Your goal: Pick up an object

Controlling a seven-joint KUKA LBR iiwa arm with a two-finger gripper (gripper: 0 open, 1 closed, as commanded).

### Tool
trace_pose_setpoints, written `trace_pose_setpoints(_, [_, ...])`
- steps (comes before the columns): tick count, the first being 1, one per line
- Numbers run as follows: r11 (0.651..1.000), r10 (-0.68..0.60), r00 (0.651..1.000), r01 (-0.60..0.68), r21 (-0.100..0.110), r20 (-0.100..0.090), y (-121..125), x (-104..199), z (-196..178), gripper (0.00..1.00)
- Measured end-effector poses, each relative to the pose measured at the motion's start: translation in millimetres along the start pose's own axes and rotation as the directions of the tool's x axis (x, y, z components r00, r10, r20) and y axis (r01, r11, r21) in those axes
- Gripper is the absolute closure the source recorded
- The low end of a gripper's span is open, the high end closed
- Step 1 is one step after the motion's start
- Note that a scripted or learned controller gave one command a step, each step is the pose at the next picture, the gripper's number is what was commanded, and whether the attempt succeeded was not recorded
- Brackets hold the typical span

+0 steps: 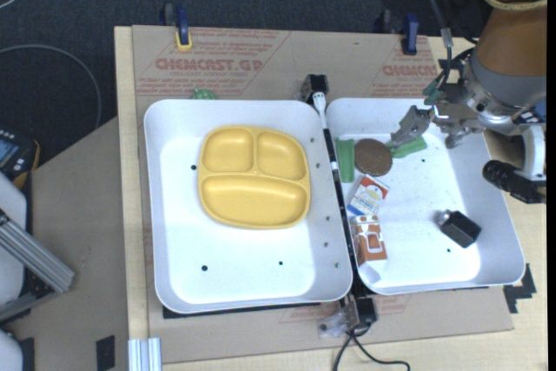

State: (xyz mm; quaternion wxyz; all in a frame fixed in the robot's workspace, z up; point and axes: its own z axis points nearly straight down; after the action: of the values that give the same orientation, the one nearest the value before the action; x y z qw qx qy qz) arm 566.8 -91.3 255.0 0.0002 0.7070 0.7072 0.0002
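The hand (pixel 410 128) hovered low in the right bin (pixel 486 213), just beside the brown disc (pixel 373 157) (its grip state could not be told). Approach seemed under way; next came descending squarely over the disc.

Bench (pixel 261 56): brown board, mid-frame | left white bin (pixel 174 213) lying left-centre on it | right white bin (pixel 486 213) touching it, right-centre | blue clamps (pixel 182 23) gripping upper edge
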Motion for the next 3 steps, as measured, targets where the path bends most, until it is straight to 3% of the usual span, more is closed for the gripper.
trace_pose_setpoints(1, [1.0, 0.0, 1.0, 0.0, 0.016, -0.005, -91.1, 45.5, 74.7, 0.0])
trace_pose_setpoints(2, [1.0, 0.003, 1.0, -0.003, -0.002, 0.001, -84.9, 42.6, 60.0, 1.0])
trace_pose_setpoints(3, [1.0, -0.008, 1.0, 0.008, -0.002, -0.003, -87.2, 118.5, 47.4, 1.0])
